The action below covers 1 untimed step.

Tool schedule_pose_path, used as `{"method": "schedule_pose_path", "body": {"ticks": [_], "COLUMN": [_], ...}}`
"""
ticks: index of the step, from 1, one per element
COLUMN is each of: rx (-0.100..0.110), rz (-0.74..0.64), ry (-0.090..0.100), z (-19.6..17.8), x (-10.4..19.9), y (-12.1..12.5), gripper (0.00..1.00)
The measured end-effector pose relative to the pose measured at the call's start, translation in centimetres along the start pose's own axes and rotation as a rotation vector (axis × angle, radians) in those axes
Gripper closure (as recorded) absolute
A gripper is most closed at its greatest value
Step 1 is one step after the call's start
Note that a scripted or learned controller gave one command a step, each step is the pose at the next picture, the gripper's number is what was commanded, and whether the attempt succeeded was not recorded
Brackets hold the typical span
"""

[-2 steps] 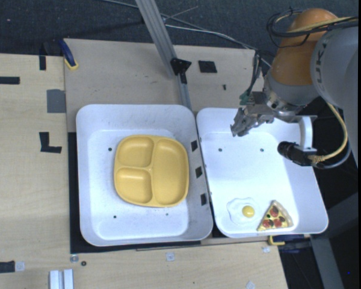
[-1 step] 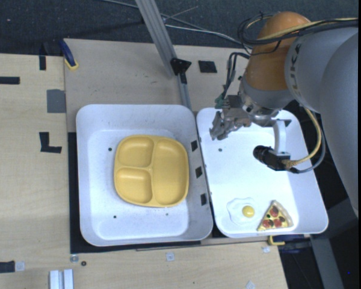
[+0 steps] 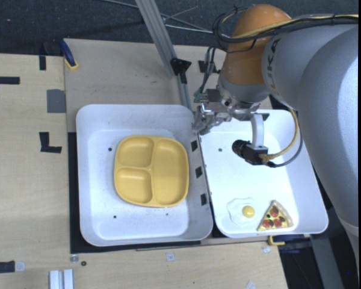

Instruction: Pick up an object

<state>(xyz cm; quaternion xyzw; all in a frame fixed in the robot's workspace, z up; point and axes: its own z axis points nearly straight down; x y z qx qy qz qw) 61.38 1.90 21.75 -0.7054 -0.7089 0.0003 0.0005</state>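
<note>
At the far corner of the right bin (image 3: pixel 301 161), on the side next to the left bin (image 3: pixel 96 131), we see the gripper (image 3: pixel 209 116) hanging under the grey arm's orange band. It sits close over the inner wall where the two bins meet. The wrist hardware crowds it, so we cannot tell whether it is apart or together, and we see nothing held in it.

The move ahead turns on one relation: the nearest small objects lie at the opposite end of the same bin. The fried egg (image 3: pixel 243 210) and the pizza slice (image 3: pixel 275 216) rest along the right bin's near edge, just beside each other. The egg is toward the middle wall and the slice toward the near outer corner. From the gripper they lie straight toward the near edge, with bare bin floor between. The slice's long axis runs roughly from its tip, which points to the far edge, back to its crust at the near edge. The egg is roundish and has no clear axis.

The yellow plate (image 3: pixel 151 170) lies flat in the middle of the left bin, across the wall from the gripper.

We count two bins, one plate with three compartments, one egg and one pizza slice.
</note>
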Motion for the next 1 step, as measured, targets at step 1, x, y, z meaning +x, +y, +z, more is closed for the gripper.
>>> {"method": "schedule_pose_path", "body": {"ticks": [1], "rx": [0.001], "rz": [-0.001], "ry": [0.0], "z": [0.58], "x": [5.09], "y": [0.71], "gripper": [1.0]}}
